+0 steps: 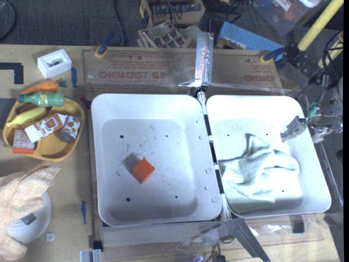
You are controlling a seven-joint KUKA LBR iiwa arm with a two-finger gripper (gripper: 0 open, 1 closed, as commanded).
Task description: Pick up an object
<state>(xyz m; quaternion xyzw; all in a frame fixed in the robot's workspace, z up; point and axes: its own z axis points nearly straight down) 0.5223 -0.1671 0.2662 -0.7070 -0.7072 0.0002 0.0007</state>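
Two shallow white bins sit side by side: the left bin (109, 119) holds a small orange block (144, 170) near its floor's centre, turned diamond-wise with one corner toward the camera and no evident long axis. The right bin (229, 109) holds a crumpled white cloth (262, 171), its bulk running left to right across the near half of the bin. The gripper (295, 127) hangs over the right bin's far right edge, clear of the cloth, nothing visible between its tips; whether it is spread or closed cannot be told.
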